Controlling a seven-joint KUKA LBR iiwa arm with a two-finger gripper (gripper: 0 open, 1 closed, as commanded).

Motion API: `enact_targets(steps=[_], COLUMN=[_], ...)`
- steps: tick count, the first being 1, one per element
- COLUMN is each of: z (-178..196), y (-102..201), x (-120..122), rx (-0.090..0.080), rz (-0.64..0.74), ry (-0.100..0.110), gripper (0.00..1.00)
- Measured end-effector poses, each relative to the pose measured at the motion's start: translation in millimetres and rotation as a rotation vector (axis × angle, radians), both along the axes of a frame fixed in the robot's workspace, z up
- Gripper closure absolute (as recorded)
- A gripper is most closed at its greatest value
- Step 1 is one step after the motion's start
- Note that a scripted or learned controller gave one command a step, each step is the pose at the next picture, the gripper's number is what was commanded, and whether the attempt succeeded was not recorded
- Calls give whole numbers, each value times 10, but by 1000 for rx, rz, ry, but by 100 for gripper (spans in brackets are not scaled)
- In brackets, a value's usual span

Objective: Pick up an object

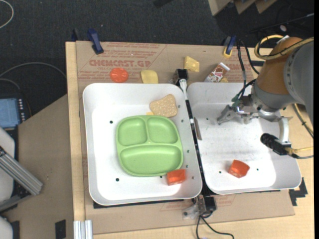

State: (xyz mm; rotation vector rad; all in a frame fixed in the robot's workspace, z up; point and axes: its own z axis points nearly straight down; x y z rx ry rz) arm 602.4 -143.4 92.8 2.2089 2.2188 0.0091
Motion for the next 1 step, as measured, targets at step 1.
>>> enact_targets(steps=[1], z=[459], y=[41], x=[-761], rx=[5], rz=[-6], ry=[15], gripper=[0])
